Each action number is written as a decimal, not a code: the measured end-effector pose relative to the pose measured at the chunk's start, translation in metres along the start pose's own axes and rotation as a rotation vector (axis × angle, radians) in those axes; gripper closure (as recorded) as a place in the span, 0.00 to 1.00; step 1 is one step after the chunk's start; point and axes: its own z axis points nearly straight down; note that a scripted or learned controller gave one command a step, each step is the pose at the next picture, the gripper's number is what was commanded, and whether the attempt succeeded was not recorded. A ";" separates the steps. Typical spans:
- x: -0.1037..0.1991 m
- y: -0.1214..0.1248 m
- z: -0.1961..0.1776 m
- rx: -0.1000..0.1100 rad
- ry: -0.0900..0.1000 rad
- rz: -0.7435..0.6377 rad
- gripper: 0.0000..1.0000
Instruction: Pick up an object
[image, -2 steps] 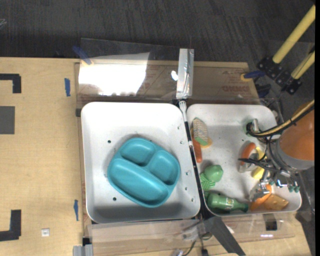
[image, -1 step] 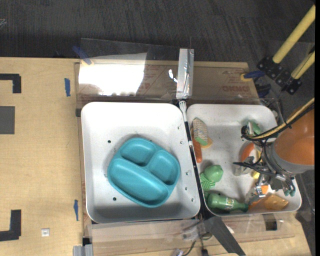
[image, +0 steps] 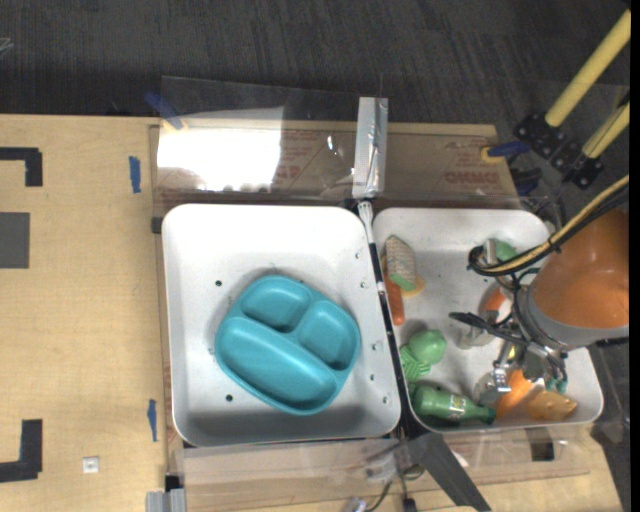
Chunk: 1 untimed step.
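We see the gripper (image: 512, 372) low in the right bin (image: 440, 235), over an orange toy (image: 535, 400) — finger state we cannot tell, green bottle (image: 450, 404) nearby, teal divided plate (image: 288, 342) in the left bin (image: 200, 250).

Dark carpet floor (image: 250, 40) behind; tan wooden bench (image: 70, 300); blue tape marks (image: 134, 173).

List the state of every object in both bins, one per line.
Teal divided plate: right way up, lying in the left bin.
Green bottle: on its side in the right bin.
Green toy: resting on the bin floor.
Orange object: lying beneath the gripper.
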 end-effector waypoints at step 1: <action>-0.004 -0.065 0.001 0.000 -0.003 -0.136 0.00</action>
